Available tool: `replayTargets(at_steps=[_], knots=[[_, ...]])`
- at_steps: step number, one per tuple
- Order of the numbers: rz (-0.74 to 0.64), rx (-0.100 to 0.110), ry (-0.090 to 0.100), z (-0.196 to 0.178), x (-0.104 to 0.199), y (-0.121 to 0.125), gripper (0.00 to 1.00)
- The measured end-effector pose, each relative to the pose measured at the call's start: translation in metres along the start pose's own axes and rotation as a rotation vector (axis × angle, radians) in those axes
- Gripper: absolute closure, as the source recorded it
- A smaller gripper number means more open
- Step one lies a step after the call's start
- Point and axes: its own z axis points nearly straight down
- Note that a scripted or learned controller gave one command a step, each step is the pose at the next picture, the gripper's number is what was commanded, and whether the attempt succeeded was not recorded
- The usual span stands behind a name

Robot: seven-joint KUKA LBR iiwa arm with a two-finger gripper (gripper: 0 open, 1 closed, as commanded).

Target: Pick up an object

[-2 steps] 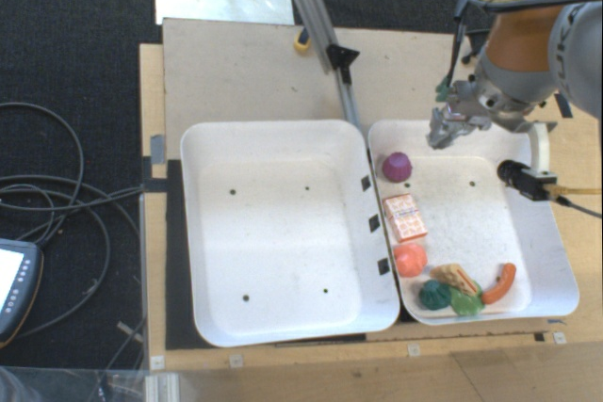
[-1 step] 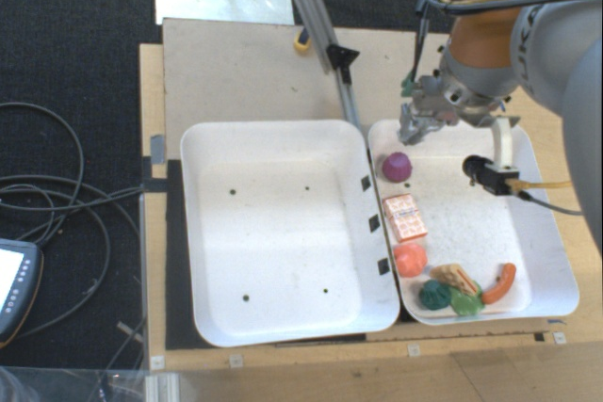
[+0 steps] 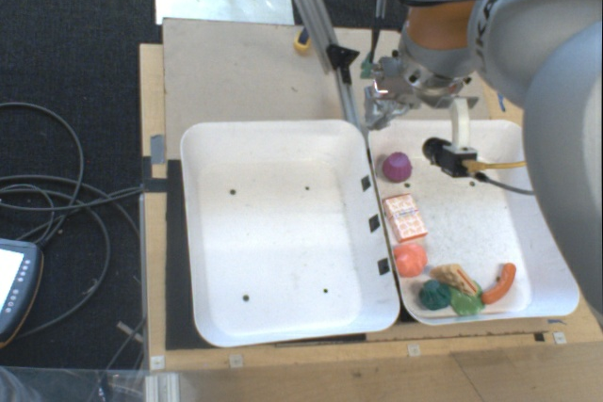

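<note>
The right bin [image 3: 476, 219] holds several small objects. A purple ball [image 3: 397, 167] lies near its far left corner. In front of it lies a pink and white box [image 3: 404, 217], then an orange ball [image 3: 410, 260]. Along the near wall sit a dark green lump [image 3: 434, 295], a tan piece [image 3: 456, 278], a light green piece [image 3: 465, 303] and an orange sausage shape [image 3: 498, 283]. My gripper [image 3: 419, 111] hangs over the bin's far edge, behind and slightly right of the purple ball, with nothing visibly held.
The left bin [image 3: 273, 126] stands beside the right one, sharing a taped divider edge [image 3: 373, 223]. A grey tripod leg [image 3: 311, 5] slants down to the bins' far junction. Cables and a tablet [image 3: 14, 282] lie on the floor at left.
</note>
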Motion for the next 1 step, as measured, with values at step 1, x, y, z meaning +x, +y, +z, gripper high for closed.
replayTargets(at_steps=[1], knots=[[0.001, 0.001, 0.000, -0.0067, 0.0474, 0.0081, 1.00]])
